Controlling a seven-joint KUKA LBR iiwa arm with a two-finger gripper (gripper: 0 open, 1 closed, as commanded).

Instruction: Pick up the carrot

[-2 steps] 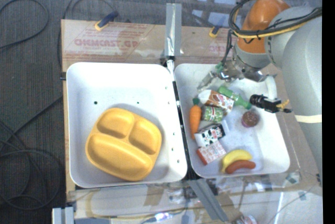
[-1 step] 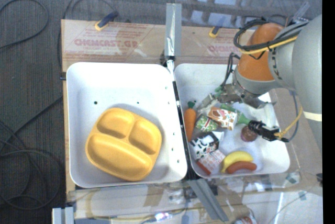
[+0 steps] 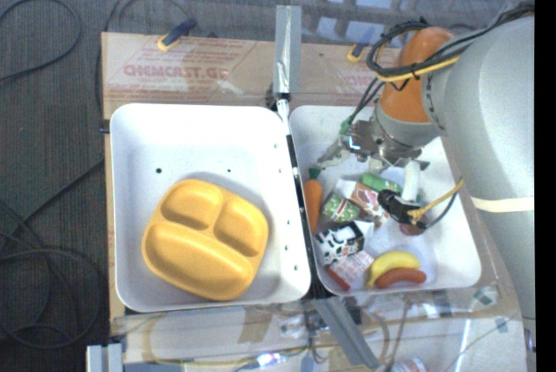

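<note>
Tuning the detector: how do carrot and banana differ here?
The carrot is orange, slim and straight, lying lengthwise against the right bin's left wall. The banana is yellow, curved and stubbier, lying crosswise near the front edge, touching a red sausage-like toy. Both lie flat in the same bin.

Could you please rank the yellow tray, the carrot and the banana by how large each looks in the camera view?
Largest to smallest:
1. yellow tray, in the left bin, by far the largest.
2. carrot, long and thin against the right bin's left wall.
3. banana, partly overlapped by a red item; it looks close to the carrot, so this order is unsure.
</note>
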